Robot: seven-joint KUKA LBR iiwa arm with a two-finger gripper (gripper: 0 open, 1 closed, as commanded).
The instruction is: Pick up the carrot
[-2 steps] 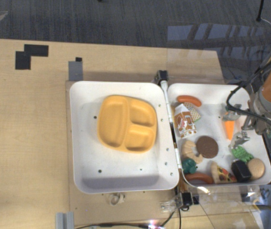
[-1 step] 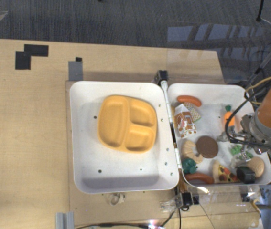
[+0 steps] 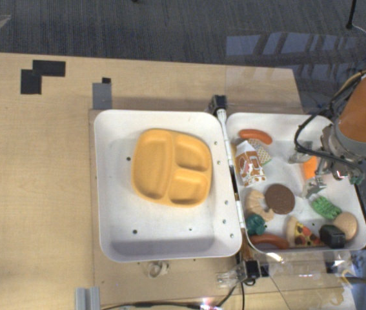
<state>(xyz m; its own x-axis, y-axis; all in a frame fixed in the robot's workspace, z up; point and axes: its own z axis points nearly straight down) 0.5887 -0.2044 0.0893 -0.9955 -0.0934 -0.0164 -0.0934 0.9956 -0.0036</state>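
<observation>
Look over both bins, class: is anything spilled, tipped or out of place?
Nothing stands out. The yellow tray sits flat in the left bin; the toy foods lie jumbled inside the right bin, none over the rim. The gripper is beside the carrot.

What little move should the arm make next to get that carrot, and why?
Probably a short drop straight down. The pincer hangs right beside the carrot, an orange piece by the right bin's far side, and nothing shows between its tips yet.
</observation>
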